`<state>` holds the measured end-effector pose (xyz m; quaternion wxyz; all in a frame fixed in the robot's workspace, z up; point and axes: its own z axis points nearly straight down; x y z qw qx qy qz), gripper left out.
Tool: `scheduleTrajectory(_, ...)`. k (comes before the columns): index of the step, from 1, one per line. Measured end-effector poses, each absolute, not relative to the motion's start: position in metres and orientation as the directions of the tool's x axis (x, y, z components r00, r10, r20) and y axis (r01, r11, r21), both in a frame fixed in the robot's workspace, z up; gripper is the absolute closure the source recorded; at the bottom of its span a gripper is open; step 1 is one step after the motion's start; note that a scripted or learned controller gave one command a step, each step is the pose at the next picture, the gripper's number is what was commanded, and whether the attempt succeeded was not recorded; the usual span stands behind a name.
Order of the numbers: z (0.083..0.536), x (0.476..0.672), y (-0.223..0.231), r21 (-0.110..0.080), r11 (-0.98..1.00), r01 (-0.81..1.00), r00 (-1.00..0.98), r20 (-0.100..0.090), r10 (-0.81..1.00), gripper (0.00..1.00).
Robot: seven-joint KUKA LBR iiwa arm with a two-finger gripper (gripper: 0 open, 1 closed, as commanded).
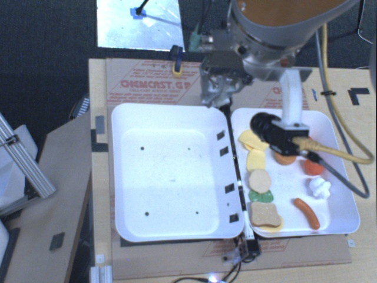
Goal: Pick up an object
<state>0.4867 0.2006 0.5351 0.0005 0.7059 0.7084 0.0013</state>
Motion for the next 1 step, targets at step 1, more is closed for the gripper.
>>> scheduleTrajectory(1, 0.5351, 0.4868, 0.2089, 0.002, 0.004, 1.0, -0.004, 0.001, 1.0, 1.0)
